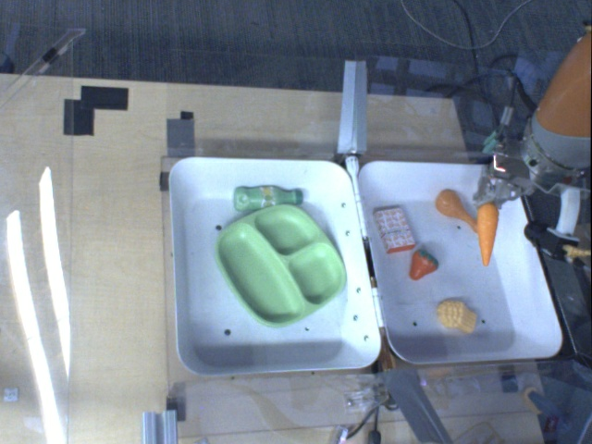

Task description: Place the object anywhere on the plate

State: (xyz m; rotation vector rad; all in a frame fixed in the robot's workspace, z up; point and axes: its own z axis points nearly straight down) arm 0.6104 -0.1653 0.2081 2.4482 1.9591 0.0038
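A green divided plate [280, 265] lies in the left bin [194, 340]. In the right bin, near its far right corner, my gripper [490, 197] is shut on the broad top end of an orange carrot [487, 234]. The carrot points down toward the near side of the bin. The arm's orange band [566, 91] shows above the wrist at the right edge.
A green bottle [266, 196] lies just behind the plate. The right bin [527, 340] also holds an orange gourd-like piece [452, 205] beside the carrot, a pink patterned packet [394, 229], a strawberry [423, 265] and a yellow corn piece [456, 315]. A metal divider [352, 109] separates the bins.
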